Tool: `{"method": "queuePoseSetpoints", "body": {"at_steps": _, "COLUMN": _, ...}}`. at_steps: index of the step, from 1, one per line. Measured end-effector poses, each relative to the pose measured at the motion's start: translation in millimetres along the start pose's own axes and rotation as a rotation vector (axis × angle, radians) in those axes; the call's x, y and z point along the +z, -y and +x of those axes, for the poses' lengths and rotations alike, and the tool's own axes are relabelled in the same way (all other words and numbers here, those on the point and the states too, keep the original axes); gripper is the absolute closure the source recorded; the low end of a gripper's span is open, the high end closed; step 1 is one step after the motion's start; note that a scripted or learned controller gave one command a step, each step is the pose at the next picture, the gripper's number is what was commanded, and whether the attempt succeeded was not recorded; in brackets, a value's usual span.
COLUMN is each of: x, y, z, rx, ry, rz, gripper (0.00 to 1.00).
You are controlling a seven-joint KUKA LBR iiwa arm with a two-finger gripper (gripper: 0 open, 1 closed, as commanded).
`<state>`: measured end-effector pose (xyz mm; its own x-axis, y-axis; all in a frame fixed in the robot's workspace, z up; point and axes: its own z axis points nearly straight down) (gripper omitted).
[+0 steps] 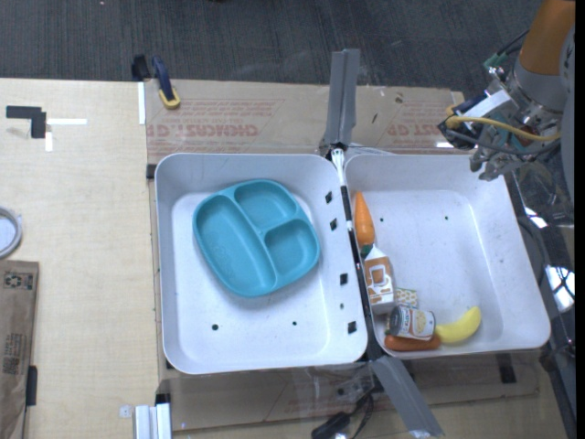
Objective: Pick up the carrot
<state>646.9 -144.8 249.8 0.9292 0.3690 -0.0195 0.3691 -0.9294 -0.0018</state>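
I see the carrot [363, 219] lying against the left wall of the right bin [498, 245], tip toward the far end. Just below it: small carton [377, 280], tin can [411, 322], banana [460, 326]. Teal divided plate [256, 237] sits in the left bin [174, 273]. Gripper [491, 158] hovers over the right bin's far right corner, well apart from the carrot; can't tell its state.

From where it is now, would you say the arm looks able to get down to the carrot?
Probably yes. The carrot lies uncovered in the right bin, with nothing on top of it. It sits tight against the bin's left wall, though, so the fingers may have little room on that side. The gripper hangs over the bin's far right corner.
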Motion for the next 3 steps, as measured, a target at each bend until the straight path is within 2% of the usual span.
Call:
{"method": "queuePoseSetpoints", "body": {"at_steps": 1, "x": 25, "y": -2, "z": -9, "rx": 0.171, "ry": -0.015, "rz": 0.002, "gripper": 1.00}}
{"method": "queuePoseSetpoints", "body": {"at_steps": 3, "x": 8, "y": -2, "z": -9, "rx": 0.161, "ry": -0.009, "rz": 0.003, "gripper": 1.00}}
